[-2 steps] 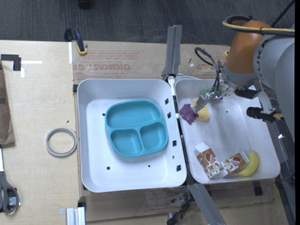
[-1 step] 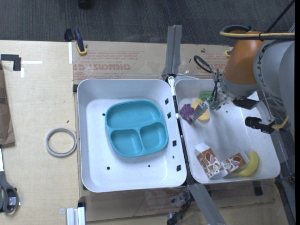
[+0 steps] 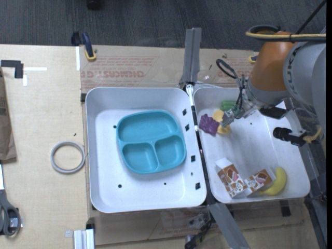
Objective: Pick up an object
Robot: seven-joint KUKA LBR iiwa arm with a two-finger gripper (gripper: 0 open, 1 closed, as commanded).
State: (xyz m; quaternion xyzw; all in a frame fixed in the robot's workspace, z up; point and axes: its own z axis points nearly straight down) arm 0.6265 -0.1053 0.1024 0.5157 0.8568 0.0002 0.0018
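My gripper [image 3: 227, 119] hangs low over the far left part of the right bin [image 3: 259, 139]. It sits right above a small yellow piece [image 3: 224, 130] and just right of a purple toy [image 3: 208, 124]. A green object [image 3: 227, 106] lies just behind it. Whether anything is in its grasp is hidden by the wrist. At the bin's near side lie a brown and white carton [image 3: 231, 178], a smaller carton [image 3: 261, 180] and a yellow banana [image 3: 277, 182].
The left bin [image 3: 101, 139] holds a blue divided plate [image 3: 151, 141]. A grey post [image 3: 192, 56] stands between the bins at the back. On the bench to the left lie a tape ring [image 3: 68, 156] and scissors [image 3: 8, 219].
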